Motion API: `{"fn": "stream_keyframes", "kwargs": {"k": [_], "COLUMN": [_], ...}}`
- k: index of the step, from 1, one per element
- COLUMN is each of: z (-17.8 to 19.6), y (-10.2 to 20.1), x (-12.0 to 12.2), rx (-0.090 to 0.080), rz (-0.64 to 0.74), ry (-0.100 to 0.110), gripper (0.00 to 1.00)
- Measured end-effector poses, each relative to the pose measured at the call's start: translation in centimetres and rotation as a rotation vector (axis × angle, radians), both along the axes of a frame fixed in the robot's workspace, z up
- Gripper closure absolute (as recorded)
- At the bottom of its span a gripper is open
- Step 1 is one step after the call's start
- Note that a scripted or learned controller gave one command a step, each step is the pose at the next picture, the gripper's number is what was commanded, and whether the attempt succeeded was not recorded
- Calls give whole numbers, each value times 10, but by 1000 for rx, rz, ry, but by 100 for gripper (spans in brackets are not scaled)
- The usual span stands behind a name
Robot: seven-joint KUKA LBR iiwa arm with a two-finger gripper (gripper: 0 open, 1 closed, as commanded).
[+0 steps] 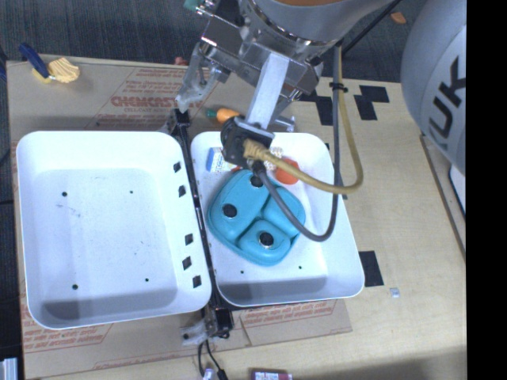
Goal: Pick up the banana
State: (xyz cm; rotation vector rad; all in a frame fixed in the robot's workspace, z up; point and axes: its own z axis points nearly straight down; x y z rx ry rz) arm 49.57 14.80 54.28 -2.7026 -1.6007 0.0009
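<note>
My gripper [192,93] hangs over the back end of the seam between the two white bins, above the cardboard just behind them. Nothing is visible in its grasp. In the right bin [341,267] lies a large blue plastic piece [252,222] with two dark holes. A small orange object [287,174] rests at its far right edge, and a small blue and white item [215,161] lies at its far left. An orange and green piece [221,115] sits at the right bin's back rim, partly covered by the arm.
The left bin [47,157] stands beside the right one, with black clips [190,212] along the seam between them. A yellow and blue object [55,69] lies on the cardboard at the far left. The arm's body covers the upper right.
</note>
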Motion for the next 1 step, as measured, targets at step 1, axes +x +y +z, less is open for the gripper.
{"fn": "stream_keyframes", "kwargs": {"k": [1], "z": [-47], "y": [70], "x": [-20], "rx": [-3], "rz": [-108], "ry": [3], "gripper": [0]}}
